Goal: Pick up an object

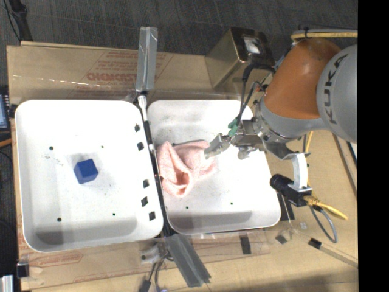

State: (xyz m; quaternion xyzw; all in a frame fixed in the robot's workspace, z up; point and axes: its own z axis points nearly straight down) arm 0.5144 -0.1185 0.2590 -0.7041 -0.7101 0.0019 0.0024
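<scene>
- Camera view: gripper (214, 146) low in right bin (255, 215), at edge of pink cloth (182, 166).
- Finger state: cannot tell.
- Risk, likely: thin fold slipping out on lift.

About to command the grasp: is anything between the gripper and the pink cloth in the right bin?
Nothing visible does. The gripper sits right at the upper right edge of the pink cloth in the right bin. The blue cube lies apart in the left bin.
</scene>
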